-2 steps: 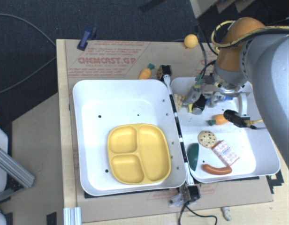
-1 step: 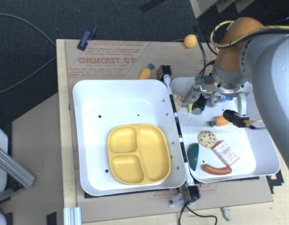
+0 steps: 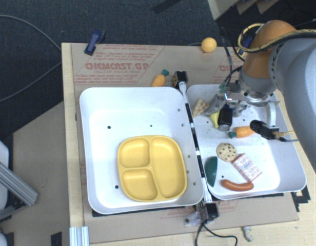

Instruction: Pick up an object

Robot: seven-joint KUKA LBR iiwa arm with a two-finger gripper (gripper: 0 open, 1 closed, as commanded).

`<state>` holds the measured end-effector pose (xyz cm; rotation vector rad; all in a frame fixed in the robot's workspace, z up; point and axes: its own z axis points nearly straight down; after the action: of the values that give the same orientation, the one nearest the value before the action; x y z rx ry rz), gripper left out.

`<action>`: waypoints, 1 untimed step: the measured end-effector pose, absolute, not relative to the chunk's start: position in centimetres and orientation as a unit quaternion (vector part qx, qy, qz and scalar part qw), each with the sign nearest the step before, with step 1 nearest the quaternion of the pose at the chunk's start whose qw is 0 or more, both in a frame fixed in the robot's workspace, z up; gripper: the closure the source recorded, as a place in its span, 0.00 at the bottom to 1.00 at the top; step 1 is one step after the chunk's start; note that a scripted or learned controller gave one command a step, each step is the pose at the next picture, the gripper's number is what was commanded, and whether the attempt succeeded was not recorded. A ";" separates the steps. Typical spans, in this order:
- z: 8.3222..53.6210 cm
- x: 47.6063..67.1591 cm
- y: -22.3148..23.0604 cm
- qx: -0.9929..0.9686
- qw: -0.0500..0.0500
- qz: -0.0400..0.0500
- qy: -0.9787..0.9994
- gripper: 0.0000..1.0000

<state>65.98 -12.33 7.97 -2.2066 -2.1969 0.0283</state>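
Hanging over the 12 o'clock end of the right bin, the gripper sits close above a yellow piece, with a toy carrot at its 5 o'clock. Whether it is apart or closed cannot be told. A cookie, a red-and-white packet and a sausage lie toward 6 o'clock. The left bin holds a yellow divided plate. Both bins rest on printed cardboard, with a yellow ball at its 12 o'clock edge and dark carpet beyond.
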 end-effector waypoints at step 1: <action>9.1 65.9 -12.7 -0.709 0.012 0.012 -0.705 1.00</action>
<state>65.93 -12.67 9.06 -2.2118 -2.1976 0.0366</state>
